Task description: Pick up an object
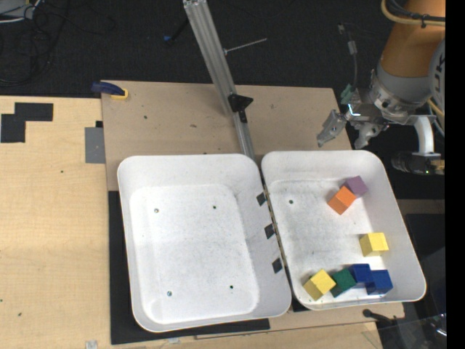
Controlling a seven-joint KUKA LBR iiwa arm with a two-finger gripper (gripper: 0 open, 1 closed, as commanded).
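**Six blocks wait in the right bin as the arm hangs beyond its far edge**

Six coloured blocks lie in the right bin (407,217), and we see none between the gripper (347,131) fingers, which look spread, gripping nothing. It hangs just past the bin's far edge, likely a staging pose. An orange block (340,200) touches a purple block (354,187) near the far right corner; a yellow block (373,243) sits alone by the right edge. Along the near edge cluster a second yellow block (318,284), a green block (343,279) and a blue block (372,278). We judge the lone yellow easiest to grasp. The left bin (131,195) lies alongside.
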